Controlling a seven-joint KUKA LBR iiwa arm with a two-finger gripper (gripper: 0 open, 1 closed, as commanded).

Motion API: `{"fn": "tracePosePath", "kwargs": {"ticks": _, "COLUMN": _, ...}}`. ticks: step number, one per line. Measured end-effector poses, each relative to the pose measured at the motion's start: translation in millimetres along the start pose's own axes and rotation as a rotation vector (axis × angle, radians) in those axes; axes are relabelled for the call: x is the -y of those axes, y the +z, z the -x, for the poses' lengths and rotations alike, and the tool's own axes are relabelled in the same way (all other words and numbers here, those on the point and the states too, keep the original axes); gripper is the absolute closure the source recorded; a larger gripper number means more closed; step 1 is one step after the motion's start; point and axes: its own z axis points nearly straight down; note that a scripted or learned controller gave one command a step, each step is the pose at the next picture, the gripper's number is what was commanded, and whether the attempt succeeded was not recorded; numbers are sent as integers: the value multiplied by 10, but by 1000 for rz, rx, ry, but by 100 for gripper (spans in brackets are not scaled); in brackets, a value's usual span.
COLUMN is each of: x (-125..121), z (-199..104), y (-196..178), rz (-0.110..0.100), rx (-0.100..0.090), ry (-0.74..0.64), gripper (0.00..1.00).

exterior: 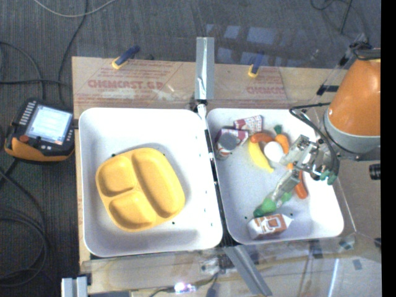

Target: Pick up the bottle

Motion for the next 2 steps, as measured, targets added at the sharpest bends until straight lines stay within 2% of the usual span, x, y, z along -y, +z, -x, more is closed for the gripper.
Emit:
{"fn": "tracePosePath", "kwargs": {"ticks": 1, "x": -314, "z": -180, "y": 885, "rz": -1, "rx": -5, "ry": 128, "gripper": 0}}
{"fn": "tracePosePath", "kwargs": {"ticks": 2, "x": -325, "z": -171, "y": 806, "rz": 1, "rx": -6, "ry": 128, "gripper": 100}}
